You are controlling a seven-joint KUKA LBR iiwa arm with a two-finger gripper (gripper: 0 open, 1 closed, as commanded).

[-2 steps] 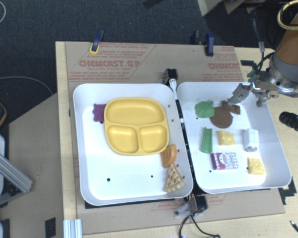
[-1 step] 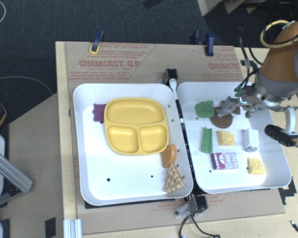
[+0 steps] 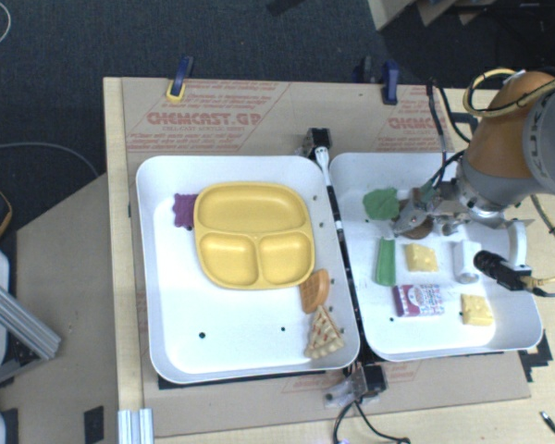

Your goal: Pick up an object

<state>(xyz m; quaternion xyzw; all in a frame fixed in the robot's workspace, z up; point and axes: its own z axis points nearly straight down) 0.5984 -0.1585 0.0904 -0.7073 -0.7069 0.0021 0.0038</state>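
Claw (image 3: pixel 416 218) low in right bin (image 3: pixel 518 336), beside green piece (image 3: pixel 381 202).

Pincer (image 3: pixel 425 218) low in right bin (image 3: pixel 527 331) beside green piece (image 3: pixel 381 203)

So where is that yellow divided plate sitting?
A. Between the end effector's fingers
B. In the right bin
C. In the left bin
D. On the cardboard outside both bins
C: the plate lies flat in the left bin, with a purple piece at its left edge, while the arm works over the right bin.
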